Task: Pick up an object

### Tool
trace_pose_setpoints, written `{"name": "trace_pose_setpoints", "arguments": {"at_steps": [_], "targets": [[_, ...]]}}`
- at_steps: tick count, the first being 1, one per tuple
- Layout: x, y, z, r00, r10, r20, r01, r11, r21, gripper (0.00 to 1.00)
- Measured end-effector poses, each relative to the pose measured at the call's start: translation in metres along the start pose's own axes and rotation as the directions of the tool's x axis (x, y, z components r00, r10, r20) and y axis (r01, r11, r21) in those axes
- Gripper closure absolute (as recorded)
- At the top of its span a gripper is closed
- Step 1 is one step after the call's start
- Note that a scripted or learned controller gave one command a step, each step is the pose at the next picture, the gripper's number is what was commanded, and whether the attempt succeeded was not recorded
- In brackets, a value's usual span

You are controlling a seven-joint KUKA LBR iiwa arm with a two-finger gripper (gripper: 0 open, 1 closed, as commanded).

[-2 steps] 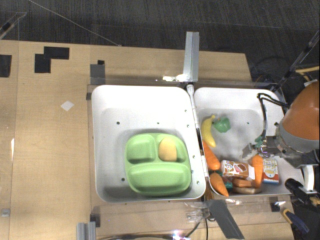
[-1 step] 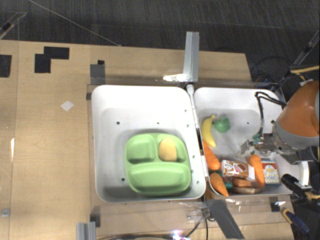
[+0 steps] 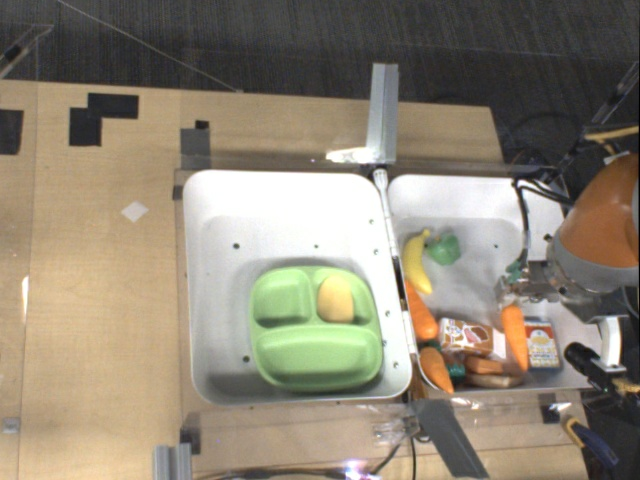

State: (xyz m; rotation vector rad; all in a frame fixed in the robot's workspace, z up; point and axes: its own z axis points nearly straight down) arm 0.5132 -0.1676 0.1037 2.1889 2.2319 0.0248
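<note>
Pincer (image 3: 520, 286) above right bin's (image 3: 470, 203) carrot (image 3: 514, 336).

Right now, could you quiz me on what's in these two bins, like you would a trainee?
1. True or false: the yellow fruit sits in the green tray.
2. Which bin holds the banana: A left, B right?
3. Fill in: the arm reaches in from the view's ____.

Key: 1 true. 2 B, the right bin; the tray is in the left bin. 3 right.
</note>
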Motion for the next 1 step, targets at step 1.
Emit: {"name": "trace_pose_setpoints", "arguments": {"at_steps": [1], "targets": [[0.0393,0.0587,-0.0809,0.996,0.090,0.003,-0.090,0.996,0.017,1.00]]}}
